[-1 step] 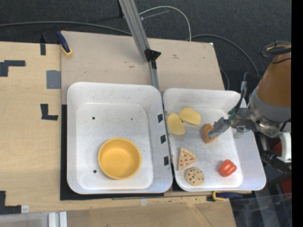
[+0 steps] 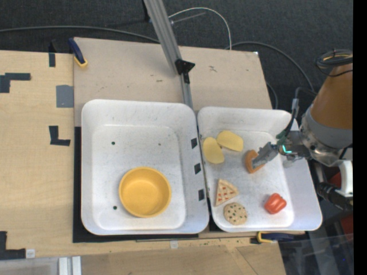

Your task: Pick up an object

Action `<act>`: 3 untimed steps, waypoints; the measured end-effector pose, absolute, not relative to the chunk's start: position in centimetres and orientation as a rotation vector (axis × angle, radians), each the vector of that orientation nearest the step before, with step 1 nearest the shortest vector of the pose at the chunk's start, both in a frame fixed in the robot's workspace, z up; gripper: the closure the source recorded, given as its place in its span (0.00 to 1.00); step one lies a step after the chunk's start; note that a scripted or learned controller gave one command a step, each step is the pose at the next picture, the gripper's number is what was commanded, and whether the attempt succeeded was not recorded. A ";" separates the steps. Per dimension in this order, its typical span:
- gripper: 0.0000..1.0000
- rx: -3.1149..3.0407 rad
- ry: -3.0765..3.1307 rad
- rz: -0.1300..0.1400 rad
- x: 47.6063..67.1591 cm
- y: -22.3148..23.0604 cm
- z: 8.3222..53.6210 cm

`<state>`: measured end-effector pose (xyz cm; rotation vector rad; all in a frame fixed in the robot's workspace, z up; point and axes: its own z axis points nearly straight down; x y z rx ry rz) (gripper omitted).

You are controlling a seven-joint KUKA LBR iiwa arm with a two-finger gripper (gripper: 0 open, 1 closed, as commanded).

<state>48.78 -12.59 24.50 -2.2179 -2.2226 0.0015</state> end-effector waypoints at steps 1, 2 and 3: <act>0.00 -2.218 -2.218 0.006 48.7 -13.0 20.0; 0.00 -2.217 -2.216 0.008 48.6 -13.9 14.3; 0.00 -2.219 -2.220 -0.005 48.8 -13.8 9.5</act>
